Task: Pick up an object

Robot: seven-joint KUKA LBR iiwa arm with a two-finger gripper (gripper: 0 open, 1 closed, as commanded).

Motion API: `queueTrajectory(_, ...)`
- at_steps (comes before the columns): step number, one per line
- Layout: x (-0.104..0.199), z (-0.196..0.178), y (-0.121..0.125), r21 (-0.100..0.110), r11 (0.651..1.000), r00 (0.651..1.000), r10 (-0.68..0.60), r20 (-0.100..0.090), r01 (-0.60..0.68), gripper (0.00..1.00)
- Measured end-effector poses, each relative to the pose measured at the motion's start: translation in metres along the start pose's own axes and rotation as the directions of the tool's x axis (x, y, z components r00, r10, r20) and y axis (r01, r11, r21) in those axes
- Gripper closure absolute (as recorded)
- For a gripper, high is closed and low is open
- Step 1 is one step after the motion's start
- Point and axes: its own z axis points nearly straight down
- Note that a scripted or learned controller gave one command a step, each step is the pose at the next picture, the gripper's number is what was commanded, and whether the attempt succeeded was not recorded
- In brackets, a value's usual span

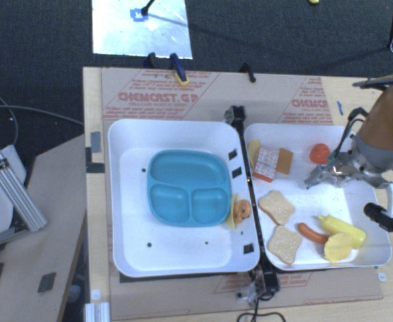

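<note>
The right bin [367,192] holds toy food. A red tomato [320,153] lies at the back, with a red-and-white packet [266,164] and a brown block [286,160] to its left. Two bread slices [277,206] [285,243] lie toward the front left. A small sausage [310,231], a yellow bottle [344,227] and a yellow round piece [337,248] sit at the front right. My gripper [321,174] hangs low over bare bin floor just in front of the tomato, with nothing visibly in it.
The left bin [129,180] bears a blue divided plate [188,188], and a small doughnut [241,210] rests by its right wall. The bins' shared wall [249,186] runs between them. The grey and orange arm [387,133] covers the right bin's far right.
</note>
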Motion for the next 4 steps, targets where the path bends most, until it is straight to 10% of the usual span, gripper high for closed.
queueTrajectory(1, 0.0, 0.001, -0.097, 0.004, 1.0, 1.0, 0.003, -0.002, -0.003, 0.0)
queueTrajectory(3, 0.038, -0.002, 0.087, -0.014, 1.0, 1.0, -0.011, 0.002, 0.011, 0.0)
queueTrajectory(4, 0.034, -0.014, 0.085, -0.011, 1.0, 1.0, -0.01, 0.005, 0.01, 1.0)
